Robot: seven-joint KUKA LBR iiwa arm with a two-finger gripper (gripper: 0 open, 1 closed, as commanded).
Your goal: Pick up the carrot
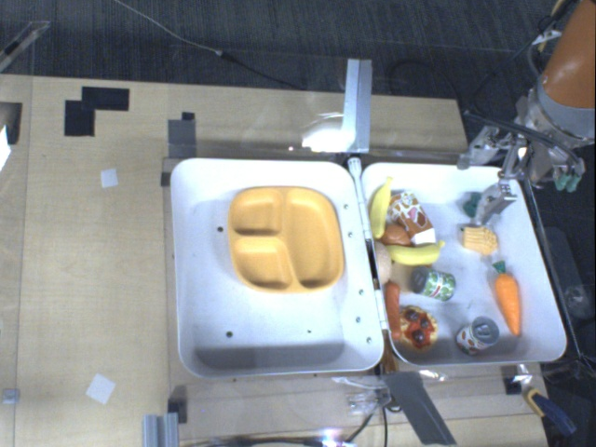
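Nearest the front edge of my right bin (549, 347) stands a small can (480, 334), its label too small to read, beside a round pastry with red topping (416, 326). The carrot (507, 301) lies just behind the can, near the bin's right wall, green top pointing away. Farther back sit a green can on its side (435, 284), its writing unreadable, a waffle cracker (480, 240), and two bananas (384, 210). The left bin (191, 277) holds a yellow divided plate (284, 238). My pincer (498, 198) hovers over the far right corner; I cannot tell how it stands.
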